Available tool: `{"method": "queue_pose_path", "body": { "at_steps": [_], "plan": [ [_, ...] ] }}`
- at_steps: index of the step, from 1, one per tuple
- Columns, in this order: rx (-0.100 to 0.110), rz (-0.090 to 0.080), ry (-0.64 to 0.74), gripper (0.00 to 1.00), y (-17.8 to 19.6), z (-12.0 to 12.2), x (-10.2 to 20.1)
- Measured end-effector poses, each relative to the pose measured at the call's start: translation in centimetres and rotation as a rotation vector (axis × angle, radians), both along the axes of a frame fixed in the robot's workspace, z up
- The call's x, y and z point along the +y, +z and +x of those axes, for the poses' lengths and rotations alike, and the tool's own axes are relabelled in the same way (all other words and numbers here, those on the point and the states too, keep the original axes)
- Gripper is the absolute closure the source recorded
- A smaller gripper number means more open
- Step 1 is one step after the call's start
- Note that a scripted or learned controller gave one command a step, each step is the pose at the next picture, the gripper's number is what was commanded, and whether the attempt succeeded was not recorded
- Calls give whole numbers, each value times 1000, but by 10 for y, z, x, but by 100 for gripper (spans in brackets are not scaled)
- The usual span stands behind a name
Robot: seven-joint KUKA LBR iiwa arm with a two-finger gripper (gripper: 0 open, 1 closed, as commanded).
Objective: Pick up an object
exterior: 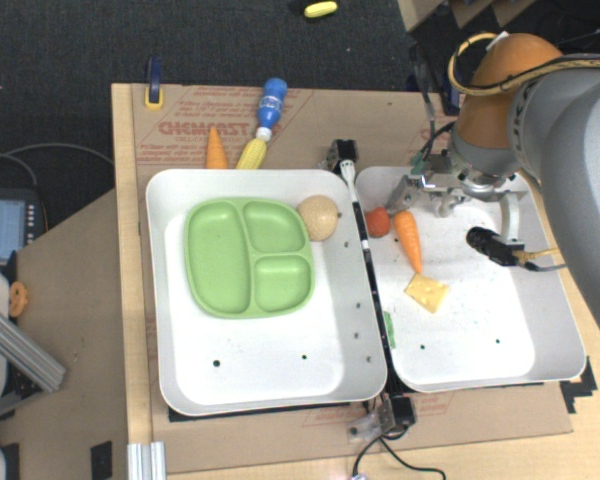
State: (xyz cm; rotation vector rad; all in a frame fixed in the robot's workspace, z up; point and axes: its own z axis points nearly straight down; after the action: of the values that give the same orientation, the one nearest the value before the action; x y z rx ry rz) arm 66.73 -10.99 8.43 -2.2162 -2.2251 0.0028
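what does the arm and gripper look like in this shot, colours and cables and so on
The arm is a bulky, rounded grey body with an orange band above the wrist. A yellowish cable loops over the orange section near its top. Below it sits a metallic silver-grey wrist piece, and the gripper beneath is pale metal with dark details. No lettering can be made out on it.

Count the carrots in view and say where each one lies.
2. One carrot lies in the right bin, just above the cheese wedge. Another carrot lies on the bench beyond the left bin. The arm could hide more.
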Motion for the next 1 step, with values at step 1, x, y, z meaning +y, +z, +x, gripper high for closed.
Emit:
{"method": "queue_pose_path", "body": {
  "at_steps": [1],
  "plan": [
    [-4, -6, -9, 0, 3, -62, 4]
  ]
}}
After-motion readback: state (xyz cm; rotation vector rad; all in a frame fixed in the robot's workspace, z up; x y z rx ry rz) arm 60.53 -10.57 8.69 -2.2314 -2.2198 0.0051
